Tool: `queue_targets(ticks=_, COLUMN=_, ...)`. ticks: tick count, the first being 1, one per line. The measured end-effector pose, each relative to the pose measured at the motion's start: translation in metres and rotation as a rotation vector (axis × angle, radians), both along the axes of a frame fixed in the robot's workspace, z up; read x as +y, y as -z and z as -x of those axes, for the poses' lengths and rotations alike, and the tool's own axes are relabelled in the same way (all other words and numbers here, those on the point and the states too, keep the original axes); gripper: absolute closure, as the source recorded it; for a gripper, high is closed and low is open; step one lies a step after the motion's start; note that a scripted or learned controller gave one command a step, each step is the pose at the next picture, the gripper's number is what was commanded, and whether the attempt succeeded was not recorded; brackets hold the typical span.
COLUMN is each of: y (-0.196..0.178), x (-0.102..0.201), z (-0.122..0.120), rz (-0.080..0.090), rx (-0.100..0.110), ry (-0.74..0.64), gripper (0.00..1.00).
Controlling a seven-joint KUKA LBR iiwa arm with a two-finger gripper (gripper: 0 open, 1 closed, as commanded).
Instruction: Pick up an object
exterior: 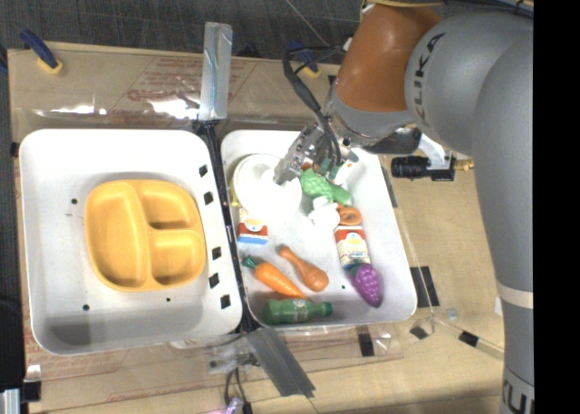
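My gripper (305,166) hangs over the far part of the right bin (390,222), reaching down from the grey arm with its orange band. A green leafy toy (324,188) lies right under and just in front of it, touching or nearly touching it; whether the toy is gripped I cannot tell. A small white piece (323,214) sits just in front of the green toy. To the gripper's left lies a white round dish (248,177).
The right bin also holds a sauce bottle (352,245), purple grapes (367,284), a drumstick (304,268), a carrot (275,280), a green bottle (295,311) and a small carton (254,233). A yellow divided tray (145,231) lies in the left bin (45,168).
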State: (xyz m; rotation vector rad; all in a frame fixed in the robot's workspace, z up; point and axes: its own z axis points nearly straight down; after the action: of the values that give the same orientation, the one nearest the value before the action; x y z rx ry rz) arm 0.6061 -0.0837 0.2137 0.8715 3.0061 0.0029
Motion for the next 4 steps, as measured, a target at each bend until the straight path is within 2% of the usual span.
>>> queue_targets(ticks=1, y=-0.005, x=-0.024, z=0.081, rz=0.0, rx=0.011, ry=-0.074, gripper=1.0)
queue_targets(ticks=2, y=-0.015, x=-0.094, z=0.081, rz=0.005, rx=0.008, ry=-0.511, gripper=1.0)
queue_targets(ticks=3, y=0.091, x=-0.05, z=0.034, rz=-0.004, rx=0.018, ry=-0.47, gripper=1.0)
queue_targets(ticks=4, y=-0.037, x=-0.118, z=-0.007, rz=0.006, rx=0.002, ry=-0.282, gripper=1.0)
